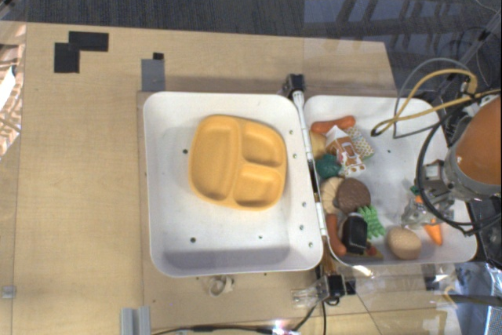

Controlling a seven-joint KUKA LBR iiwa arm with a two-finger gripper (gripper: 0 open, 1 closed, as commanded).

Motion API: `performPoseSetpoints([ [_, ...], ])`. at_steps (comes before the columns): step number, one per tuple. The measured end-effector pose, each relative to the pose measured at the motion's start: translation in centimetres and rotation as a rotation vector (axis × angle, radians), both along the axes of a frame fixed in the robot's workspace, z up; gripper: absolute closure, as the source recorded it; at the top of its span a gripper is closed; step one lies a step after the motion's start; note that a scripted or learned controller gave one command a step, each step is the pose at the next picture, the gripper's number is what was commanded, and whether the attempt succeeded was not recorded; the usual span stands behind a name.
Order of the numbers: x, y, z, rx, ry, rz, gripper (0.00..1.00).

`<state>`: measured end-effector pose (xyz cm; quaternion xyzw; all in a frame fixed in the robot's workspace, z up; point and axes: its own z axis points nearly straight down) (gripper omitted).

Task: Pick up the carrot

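Carrot [434,232]: judged a light, stiff, smooth plastic toy that is likely to slip, so grip across its thicker middle. It is small, orange and tapered. It lies in the right bin [376,102] near the front right corner, right of a beige egg-shaped toy [404,242] and just beside the gripper [421,208]; whether the gripper is released or clenched cannot be told.

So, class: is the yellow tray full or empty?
Empty. The yellow tray lies in the left bin, and all three compartments show bare yellow.
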<state>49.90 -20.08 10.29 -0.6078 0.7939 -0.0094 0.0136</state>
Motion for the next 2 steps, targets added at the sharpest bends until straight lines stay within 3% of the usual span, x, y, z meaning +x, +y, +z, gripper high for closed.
performPoseSetpoints([
  [1, 0.42, 0.18, 1.20, 0.001, -0.011, -0.002, 1.00],
  [2, 0.39, 0.18, 1.16, 0.002, -0.010, -0.002, 0.00],
])
